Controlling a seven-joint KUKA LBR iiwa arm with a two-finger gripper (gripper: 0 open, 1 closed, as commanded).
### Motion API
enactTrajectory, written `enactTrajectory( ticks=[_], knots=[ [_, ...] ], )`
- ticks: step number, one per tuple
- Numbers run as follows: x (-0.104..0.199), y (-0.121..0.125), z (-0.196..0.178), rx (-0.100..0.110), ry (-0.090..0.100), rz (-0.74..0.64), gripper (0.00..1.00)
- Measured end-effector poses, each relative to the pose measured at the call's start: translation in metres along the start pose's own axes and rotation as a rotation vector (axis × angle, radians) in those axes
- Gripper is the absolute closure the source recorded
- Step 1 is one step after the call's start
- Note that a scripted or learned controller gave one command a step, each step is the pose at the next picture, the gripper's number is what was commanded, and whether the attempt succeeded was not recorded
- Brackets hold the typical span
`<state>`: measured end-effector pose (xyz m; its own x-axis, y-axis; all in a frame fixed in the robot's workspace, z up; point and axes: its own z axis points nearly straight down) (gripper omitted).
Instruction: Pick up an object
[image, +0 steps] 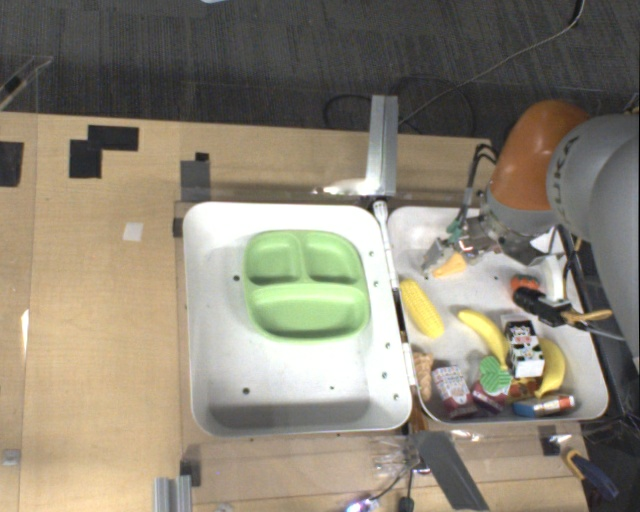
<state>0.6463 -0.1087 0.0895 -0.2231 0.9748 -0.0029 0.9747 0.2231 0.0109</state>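
**Gripper down in the right bin, right by the orange wedge**

The gripper (447, 252) sits low near the right bin's (600, 400) far-left corner, fingers narrow, tips touching a small orange wedge (452, 266). Can't tell if it's actually gripped. Corn (422, 307) and bananas (484, 335) lie nearer the middle. The green divided plate (304, 282) has the left bin (205, 330).

Green tray (304, 283) in left bin (210, 330)

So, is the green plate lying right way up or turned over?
Right way up. The green plate lies flat in the left bin, and its three compartments face the camera as hollows, two small ones at the far side, one wide one nearer.
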Motion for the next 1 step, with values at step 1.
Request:
enactTrajectory(
  ticks=[1],
  knots=[
    [0.0009, 0.0036, -0.0137, -0.009, -0.001, -0.001, 1.0]
  ],
)
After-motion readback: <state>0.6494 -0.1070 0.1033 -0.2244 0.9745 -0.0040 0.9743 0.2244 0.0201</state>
